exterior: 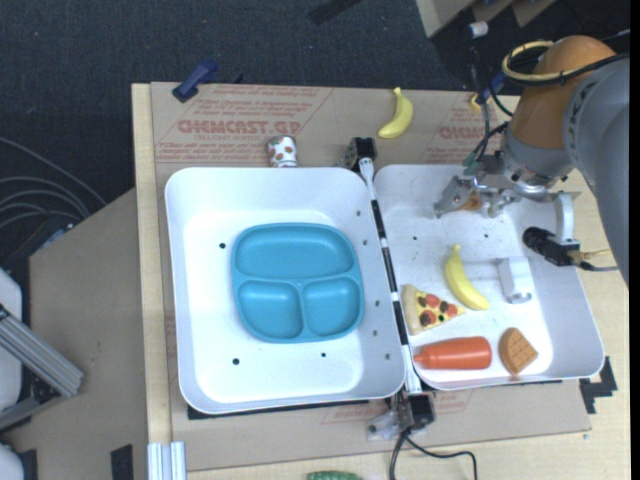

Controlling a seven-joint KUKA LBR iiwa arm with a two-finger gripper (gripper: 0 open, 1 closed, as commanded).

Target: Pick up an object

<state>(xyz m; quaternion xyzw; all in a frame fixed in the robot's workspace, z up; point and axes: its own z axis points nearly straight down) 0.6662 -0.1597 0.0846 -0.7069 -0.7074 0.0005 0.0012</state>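
The right bin (560, 313) holds a yellow banana (465, 280), a pizza slice (430, 310), a red sausage (453, 353), a brown cracker (517, 350) and a small grey piece (512, 280). My gripper (470, 198) hangs low over the bin's far end, well behind the banana. A small orange patch shows at its tip, too small to tell what it is. The grey arm with its orange band (550, 98) comes in from the upper right.
A blue divided plate (297, 280) lies in the left bin (200, 218). On the bench behind the bins are a second banana (396, 116), a small can (283, 150) and a blue object (195, 80). A black part (548, 242) juts over the right bin's far right.
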